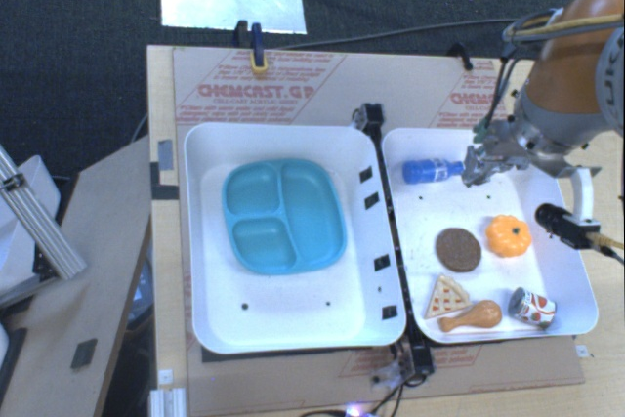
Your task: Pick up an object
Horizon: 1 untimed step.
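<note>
Camera view has the blue bottle (432, 171) lying on its side at the far end of the right bin (586, 312), its tip touching my gripper (476, 169). Whether I grip it, I cannot tell. Nearer lie a brown cookie (458, 249), orange pumpkin (509, 236), pizza slice (445, 296), drumstick (471, 315) and can (531, 307). A blue divided plate (284, 215) sits in the left bin (210, 308).
</note>
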### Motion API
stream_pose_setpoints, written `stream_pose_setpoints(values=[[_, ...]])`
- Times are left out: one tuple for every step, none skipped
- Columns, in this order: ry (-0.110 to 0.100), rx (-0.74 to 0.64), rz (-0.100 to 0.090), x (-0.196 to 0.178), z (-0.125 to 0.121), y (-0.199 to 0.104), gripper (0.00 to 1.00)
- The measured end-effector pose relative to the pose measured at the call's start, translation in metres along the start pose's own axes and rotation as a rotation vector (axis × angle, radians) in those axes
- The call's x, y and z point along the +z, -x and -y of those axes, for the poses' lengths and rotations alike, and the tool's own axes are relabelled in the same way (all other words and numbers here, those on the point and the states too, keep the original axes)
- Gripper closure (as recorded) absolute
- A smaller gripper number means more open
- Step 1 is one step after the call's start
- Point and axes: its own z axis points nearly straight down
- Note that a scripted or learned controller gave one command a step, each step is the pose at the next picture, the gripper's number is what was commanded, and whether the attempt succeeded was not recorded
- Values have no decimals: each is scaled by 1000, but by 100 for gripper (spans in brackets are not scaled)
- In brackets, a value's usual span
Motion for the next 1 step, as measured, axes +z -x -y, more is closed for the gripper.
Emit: stream_pose_setpoints(values=[[2, -1, -1, 1, 7, -62, 100]])
